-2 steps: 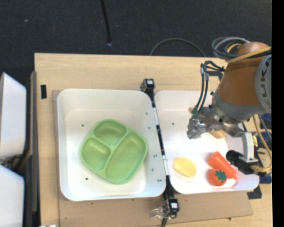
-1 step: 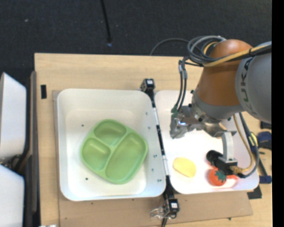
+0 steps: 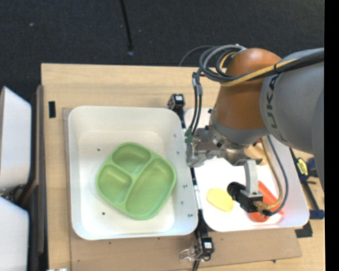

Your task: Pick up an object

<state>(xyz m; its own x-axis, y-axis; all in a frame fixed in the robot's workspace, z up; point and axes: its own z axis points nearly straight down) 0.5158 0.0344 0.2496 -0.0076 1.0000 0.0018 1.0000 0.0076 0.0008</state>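
**Reaching into the right bin: the yellow piece lies on the front side of the gripper**

Starting at the front of the desk, the right bin holds 2 small things close to its front wall. A yellow piece, a soft-edged oval, lies on the white floor near the wall shared by the 2 bins. Its long axis runs at a slant, from that wall toward the bin's front right. An orange piece lies further to the view's right, partly covered by robot hardware, so its full shape is unclear.

Behind them, the gripper hangs low against the shared wall, under the wrist. Its working end is hidden from this slant. I cannot tell how far open it is, and nothing can be seen in its hold.

The coming move turns on 1 relation. The yellow piece lies forward of the gripper and slightly to the view's right, near but apart from it. By my reading, a grasp there needs a short shift toward the front, then a descent, closing across the oval's short width.

Further left, the left bin carries a green divided plate with 3 compartments, lying flat, well apart from the gripper. At the back, the arm covers the right bin's rear half.
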